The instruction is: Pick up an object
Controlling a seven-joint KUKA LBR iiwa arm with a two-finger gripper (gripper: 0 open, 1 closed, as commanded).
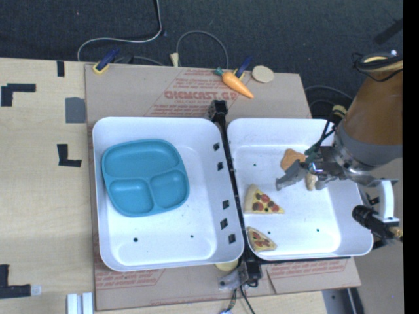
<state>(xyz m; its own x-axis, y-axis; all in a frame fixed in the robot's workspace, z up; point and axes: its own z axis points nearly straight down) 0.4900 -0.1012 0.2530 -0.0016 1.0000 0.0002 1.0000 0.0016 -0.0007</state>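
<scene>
**Reaching into the right bin beside an orange toy**

Looking down at a slant on a tabletop of pale wood, I see a brown cardboard sheet carrying two shallow white bins side by side.

The left bin holds a blue divided plate, lying flat in its upper left part.

The right bin holds three toy food pieces. A pizza slice lies near the bin's middle, close to the divider between the bins. A second, smaller pizza slice lies near the front left corner. A small orange piece sits in the upper middle of this bin.

My arm comes in from the right, grey with an orange band. My gripper hangs over the right bin, its dark fingers pointing left, just below and beside the orange piece. At this angle I cannot tell how far apart the fingers are, nor whether they touch the orange piece. Nothing shows clearly between them.

Behind the bins, on the cardboard's far edge, lie a toy carrot and a small pale round piece, close together. Cables trail across the dark floor beyond.
</scene>
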